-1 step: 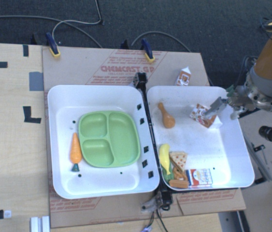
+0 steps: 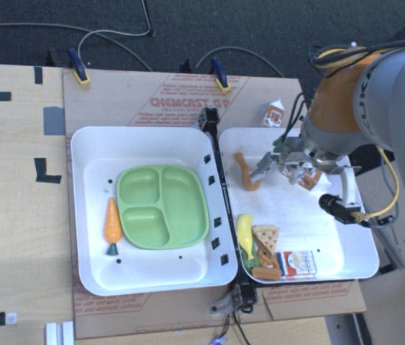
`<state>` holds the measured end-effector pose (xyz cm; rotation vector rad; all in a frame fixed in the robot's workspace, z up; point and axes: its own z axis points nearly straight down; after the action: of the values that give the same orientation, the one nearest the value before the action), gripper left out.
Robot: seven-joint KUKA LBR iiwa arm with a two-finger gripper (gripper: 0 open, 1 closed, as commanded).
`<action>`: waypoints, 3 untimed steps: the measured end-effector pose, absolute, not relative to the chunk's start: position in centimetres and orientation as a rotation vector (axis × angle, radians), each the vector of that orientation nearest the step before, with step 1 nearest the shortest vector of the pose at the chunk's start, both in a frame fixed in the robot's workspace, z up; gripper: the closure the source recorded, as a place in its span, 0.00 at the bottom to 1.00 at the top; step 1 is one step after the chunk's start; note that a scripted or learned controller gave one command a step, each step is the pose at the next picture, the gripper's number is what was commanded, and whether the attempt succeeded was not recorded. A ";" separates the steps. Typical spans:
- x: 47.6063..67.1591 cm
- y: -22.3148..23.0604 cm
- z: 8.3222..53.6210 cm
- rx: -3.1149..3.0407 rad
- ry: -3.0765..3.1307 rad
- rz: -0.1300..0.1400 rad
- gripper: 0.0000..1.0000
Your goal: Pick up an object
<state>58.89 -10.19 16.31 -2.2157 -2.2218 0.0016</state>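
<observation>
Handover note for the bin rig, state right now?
Hand: over the right bin, upper part, nothing visibly held. Grip state unclear.
Right bin: brown hook-shaped piece just left of the hand; banana, cracker and small carton along the near edge.
Left bin: green divided plate, carrot beside it.
Done: no pick yet.
Left: grasp and lift one object.
</observation>
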 end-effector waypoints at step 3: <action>65.0 -9.7 9.6 -2.219 -2.227 0.000 1.00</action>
<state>65.04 -9.67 9.58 -2.2189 -2.2273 -0.0003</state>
